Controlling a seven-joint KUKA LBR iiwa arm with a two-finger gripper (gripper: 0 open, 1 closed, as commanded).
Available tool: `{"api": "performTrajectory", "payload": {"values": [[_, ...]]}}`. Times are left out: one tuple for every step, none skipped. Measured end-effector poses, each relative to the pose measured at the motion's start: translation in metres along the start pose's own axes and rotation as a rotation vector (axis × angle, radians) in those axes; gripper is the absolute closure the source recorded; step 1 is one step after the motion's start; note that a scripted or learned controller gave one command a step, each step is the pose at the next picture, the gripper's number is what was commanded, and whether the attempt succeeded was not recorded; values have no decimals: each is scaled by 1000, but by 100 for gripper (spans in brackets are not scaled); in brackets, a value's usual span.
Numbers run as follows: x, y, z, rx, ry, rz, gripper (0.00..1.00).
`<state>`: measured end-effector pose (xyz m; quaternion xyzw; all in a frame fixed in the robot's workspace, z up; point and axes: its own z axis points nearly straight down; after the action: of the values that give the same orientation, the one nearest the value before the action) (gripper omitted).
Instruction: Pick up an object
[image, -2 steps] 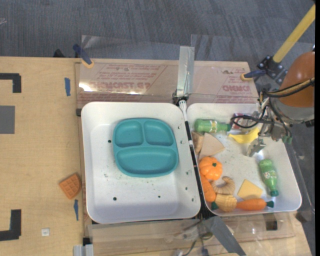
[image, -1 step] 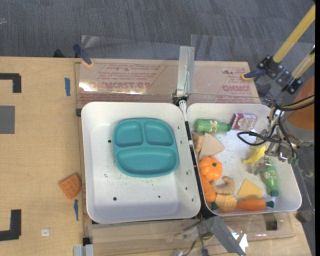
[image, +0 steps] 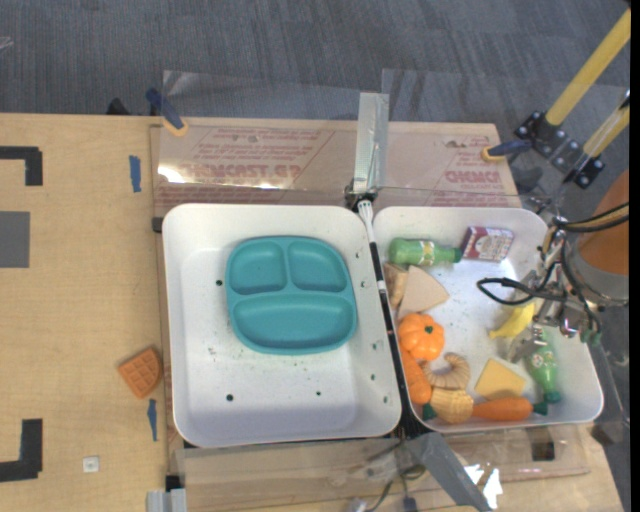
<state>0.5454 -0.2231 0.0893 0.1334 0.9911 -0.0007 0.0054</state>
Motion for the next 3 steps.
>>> {"api": "performTrajectory", "payload": {"values": [[35, -10, -1, 0, -1, -2, 0], [-31, 8, 1, 0, -4, -229, 0], [-35, 10, -14, 0, -19, -229, 100]]}}
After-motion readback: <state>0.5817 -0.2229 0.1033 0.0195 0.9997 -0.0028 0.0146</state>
